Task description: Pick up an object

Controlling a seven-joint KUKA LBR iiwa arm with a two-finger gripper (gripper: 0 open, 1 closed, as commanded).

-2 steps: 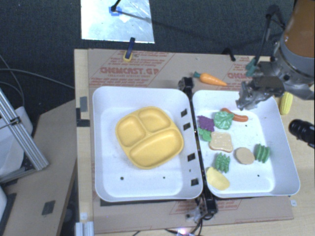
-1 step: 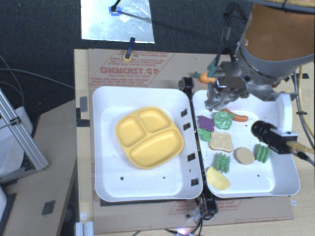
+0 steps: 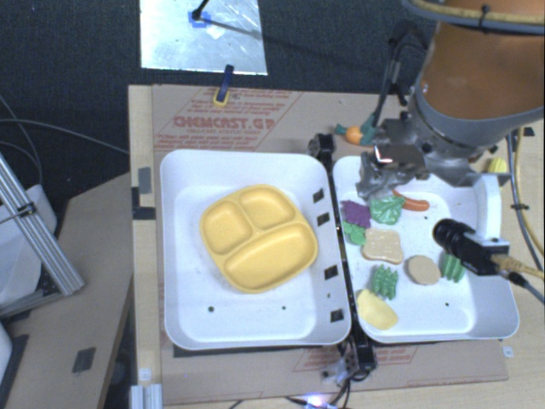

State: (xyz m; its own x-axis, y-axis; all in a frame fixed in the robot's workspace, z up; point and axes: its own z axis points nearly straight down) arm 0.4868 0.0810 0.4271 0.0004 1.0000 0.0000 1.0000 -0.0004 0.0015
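My gripper hangs low over the back left part of the right bin, just above a green leafy toy. A purple grape bunch lies to the left of that toy and a thin red pepper to its right. Nearer the front lie a bread slice, a round brown biscuit, a green bundle, a yellow lemon-like piece and a small green piece. I see nothing held in the gripper.
The left bin holds a yellow divided plate. An orange carrot toy lies behind the right bin's back rim. The arm's bulk covers the right bin's back right corner.
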